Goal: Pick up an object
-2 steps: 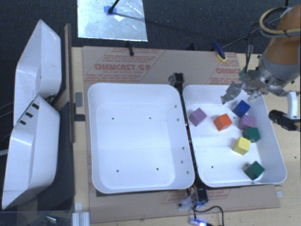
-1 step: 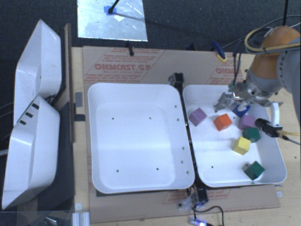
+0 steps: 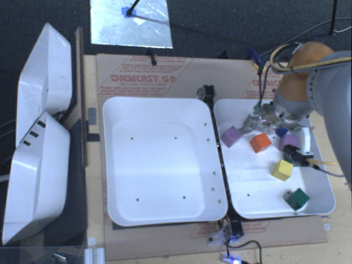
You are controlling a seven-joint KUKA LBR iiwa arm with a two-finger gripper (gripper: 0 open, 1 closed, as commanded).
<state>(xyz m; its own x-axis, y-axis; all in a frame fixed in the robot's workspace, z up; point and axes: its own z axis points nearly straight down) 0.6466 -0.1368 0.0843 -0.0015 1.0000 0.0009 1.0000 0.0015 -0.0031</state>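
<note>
Gripper (image 3: 257, 120) low by right bin's (image 3: 275, 210) far edge, finger state unreadable | purple block (image 3: 230, 136) and orange block (image 3: 260, 142) nearest | centre over one block, descend straight.

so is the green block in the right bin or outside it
In. The green block sits on the floor of the right bin, near its front right corner, inside the rim.

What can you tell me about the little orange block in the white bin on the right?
The small orange block looks like a solid cube with a matte finish, maybe foam or painted wood. It lies on the floor of the right-hand shallow white bin, in its upper half, turned a bit askew so a corner points down the picture. Its top face looks brighter than its sides. It sits just below the grey gripper and is not held. The nearby blocks look apart from it.
</note>
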